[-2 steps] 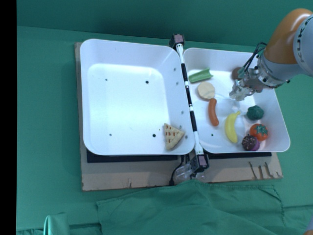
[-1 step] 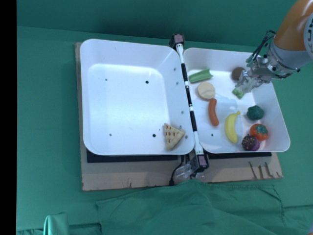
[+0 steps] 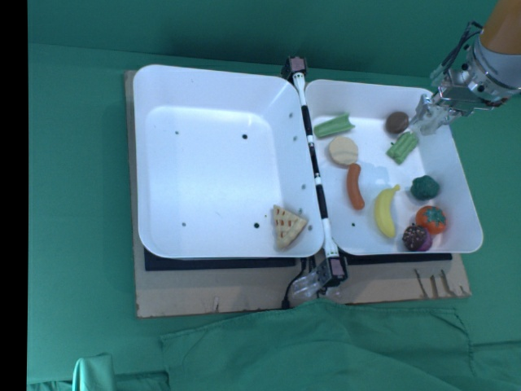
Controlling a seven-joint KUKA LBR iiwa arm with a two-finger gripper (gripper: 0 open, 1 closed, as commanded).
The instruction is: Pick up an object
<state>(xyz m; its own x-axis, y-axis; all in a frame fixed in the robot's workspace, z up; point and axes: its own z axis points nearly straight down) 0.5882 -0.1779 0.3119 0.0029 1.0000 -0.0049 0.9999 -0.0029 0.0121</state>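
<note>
Green celery piece [image 3: 402, 147] near right bin's [image 3: 464, 187] far right edge, just under gripper [image 3: 426, 120]; brown round piece [image 3: 396, 121] beside. Finger spacing: cannot tell.

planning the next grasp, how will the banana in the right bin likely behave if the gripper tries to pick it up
The banana looks like moulded toy food, so probably stiff and light. Its curved, smooth body may pivot or slip between fingers unless pinched across its middle. It lies close to the sausage and the tomato, so a nudge could bump them.
</note>
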